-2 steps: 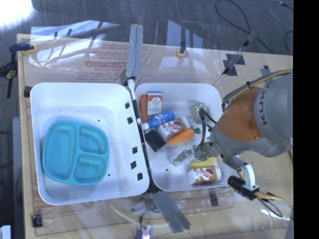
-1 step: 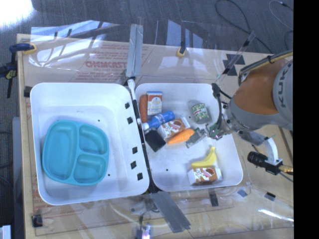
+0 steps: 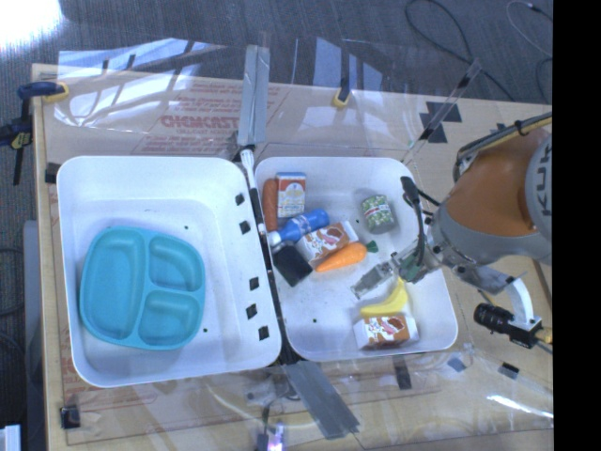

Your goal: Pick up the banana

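Observation:
The yellow banana point(image 3: 391, 302) lies in the right bin point(image 3: 310, 332) near its front right corner, just above a small carton point(image 3: 385, 330). My gripper point(image 3: 376, 277) hangs low over the bin right at the banana's upper left end, its fingers pointing left and down. The grey arm with its orange band point(image 3: 488, 200) reaches in from the right and covers the bin's right wall. Part of the banana is hidden under the wrist.
In the right bin lie an orange carrot point(image 3: 340, 257), a blue bottle point(image 3: 302, 225), a snack packet point(image 3: 322, 241), a black block point(image 3: 290, 265), a sausage point(image 3: 270, 203), a juice carton point(image 3: 291, 194) and a green can point(image 3: 377, 212). The left bin point(image 3: 94, 181) holds a blue divided plate point(image 3: 142, 287).

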`<state>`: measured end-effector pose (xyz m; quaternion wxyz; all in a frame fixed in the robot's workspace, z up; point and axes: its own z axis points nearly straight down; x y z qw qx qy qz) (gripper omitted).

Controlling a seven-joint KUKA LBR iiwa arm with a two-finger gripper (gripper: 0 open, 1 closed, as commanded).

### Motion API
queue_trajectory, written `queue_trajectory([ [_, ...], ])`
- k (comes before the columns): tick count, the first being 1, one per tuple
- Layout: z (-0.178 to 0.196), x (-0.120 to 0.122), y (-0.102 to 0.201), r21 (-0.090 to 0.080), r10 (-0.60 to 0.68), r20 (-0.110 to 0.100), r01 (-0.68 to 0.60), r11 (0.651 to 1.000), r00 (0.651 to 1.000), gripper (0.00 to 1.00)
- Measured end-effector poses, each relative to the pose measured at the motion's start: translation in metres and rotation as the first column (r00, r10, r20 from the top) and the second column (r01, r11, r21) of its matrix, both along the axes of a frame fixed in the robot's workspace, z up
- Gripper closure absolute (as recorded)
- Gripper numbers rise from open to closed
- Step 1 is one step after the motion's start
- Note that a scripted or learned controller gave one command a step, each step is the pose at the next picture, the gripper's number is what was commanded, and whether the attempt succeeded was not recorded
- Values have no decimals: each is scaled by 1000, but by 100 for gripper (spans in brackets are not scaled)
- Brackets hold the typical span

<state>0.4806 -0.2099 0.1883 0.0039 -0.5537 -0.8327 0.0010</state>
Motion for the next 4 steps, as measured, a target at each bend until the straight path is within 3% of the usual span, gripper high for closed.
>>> queue_trajectory([
  [1,43,22,-1,-2,0,4,0,1000,1000,0],
  [2,-8,-3,-1,-1,58,2,-58,998,998,0],
  [3,55,46,0,-2,47,4,-47,999,999,0],
  [4,10,-3,-1,-1,43,2,-43,999,999,0],
])
